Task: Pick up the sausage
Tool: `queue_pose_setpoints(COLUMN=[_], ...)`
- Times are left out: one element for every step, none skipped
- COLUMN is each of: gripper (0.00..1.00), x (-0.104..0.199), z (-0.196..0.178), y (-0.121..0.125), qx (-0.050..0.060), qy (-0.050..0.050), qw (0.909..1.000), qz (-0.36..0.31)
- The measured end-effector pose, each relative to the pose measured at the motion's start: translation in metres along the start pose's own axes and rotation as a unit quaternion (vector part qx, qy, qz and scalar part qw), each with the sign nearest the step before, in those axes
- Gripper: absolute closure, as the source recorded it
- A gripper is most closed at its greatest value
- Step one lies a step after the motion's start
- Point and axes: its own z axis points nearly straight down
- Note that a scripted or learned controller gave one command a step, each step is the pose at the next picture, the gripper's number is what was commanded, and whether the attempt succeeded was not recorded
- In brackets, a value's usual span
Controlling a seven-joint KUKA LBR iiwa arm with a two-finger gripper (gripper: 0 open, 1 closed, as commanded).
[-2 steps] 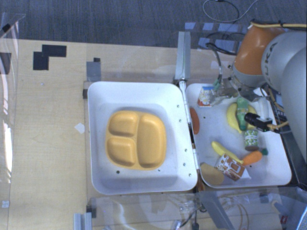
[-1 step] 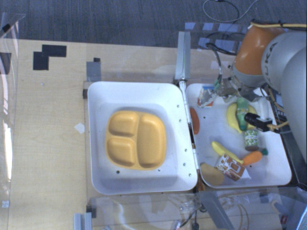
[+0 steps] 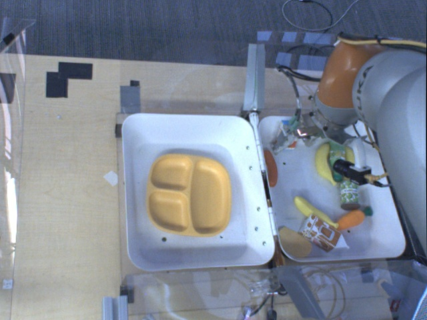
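Looking down on two white bins side by side on a wooden bench. Got a yellow divided plate [image 3: 190, 193] sitting in the middle of the left bin [image 3: 133, 199], three compartments.

Over in the right bin [image 3: 390, 242], way more clutter. Spotting the sausage [image 3: 270, 167] right up against that bin's left wall, a reddish-brown thing lying lengthwise along the wall, about halfway down. Not touching any of the other items as far as visible.

Reaching in from the right with the grey arm and its orange band [image 3: 343, 75] up near the bin's far corner. Seeing the gripper [image 3: 297, 132] down low over the upper-left part of the right bin, above and a bit right of the sausage, near but apart from it. Honestly can't tell whether it's spread or pressed together, too tangled with cables and shine there. Nothing visibly pinched in it.

Also in there: a banana [image 3: 325, 162] just right of the gripper, a green-labelled bottle [image 3: 349, 193] below that, a carrot [image 3: 352, 219], a smaller yellow piece [image 3: 307, 207], a brown patterned box [image 3: 320, 232] and a tan round thing [image 3: 295, 242] at the near-left corner.
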Motion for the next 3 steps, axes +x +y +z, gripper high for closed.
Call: queue_pose_setpoints(gripper=[0.00, 1.00, 1.00], x=[0.000, 0.000, 0.023], z=[0.000, -0.012, -0.100], y=[0.000, 0.000, 0.006], qx=[0.000, 0.001, -0.002], qy=[0.000, 0.001, 0.000], qw=[1.0000, 1.0000, 0.9756], qz=[0.000, -0.001, -0.219])
